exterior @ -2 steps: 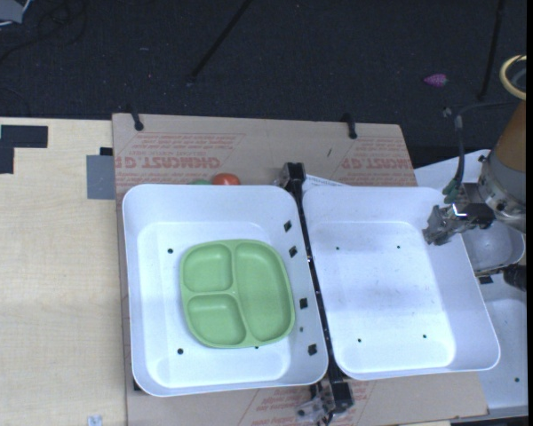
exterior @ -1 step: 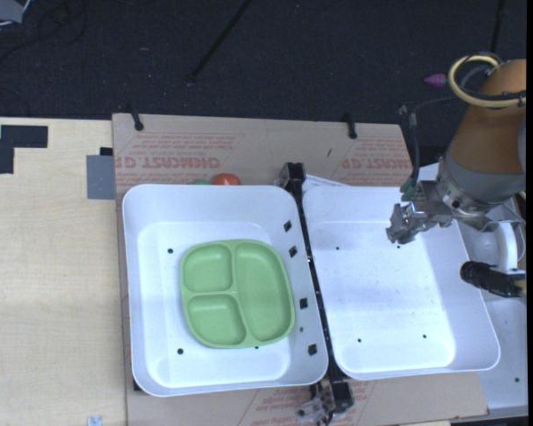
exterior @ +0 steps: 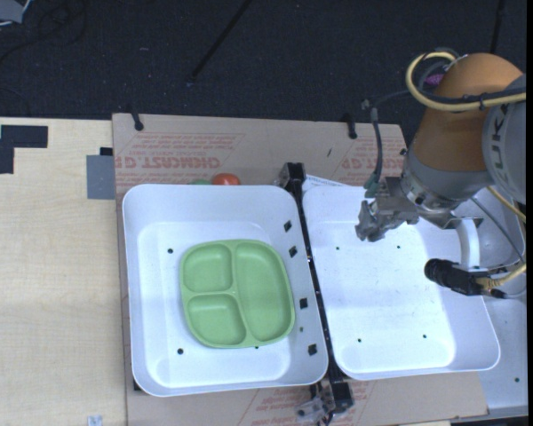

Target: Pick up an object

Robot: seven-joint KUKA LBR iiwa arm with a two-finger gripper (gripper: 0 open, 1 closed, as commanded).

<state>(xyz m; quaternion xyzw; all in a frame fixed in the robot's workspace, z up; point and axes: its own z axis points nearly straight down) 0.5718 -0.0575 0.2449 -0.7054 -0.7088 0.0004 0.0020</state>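
We count one pale green plate [exterior: 237,293], divided into three compartments, with rounded corners and a raised rim. It lies flat in the left bin [exterior: 151,238], roughly in the middle of its floor, with bare white floor on every side of it, a little less on the side toward the black divider [exterior: 304,264] that joins the two bins. Beyond the plate, past the far rim of its bin, one small red object [exterior: 225,180] peeks up on the cardboard sheet [exterior: 249,149]. The right bin [exterior: 400,327] lies across the divider from the plate. One gripper [exterior: 373,224] hangs over that bin's far left part, well apart from the plate; we cannot tell how it is set.
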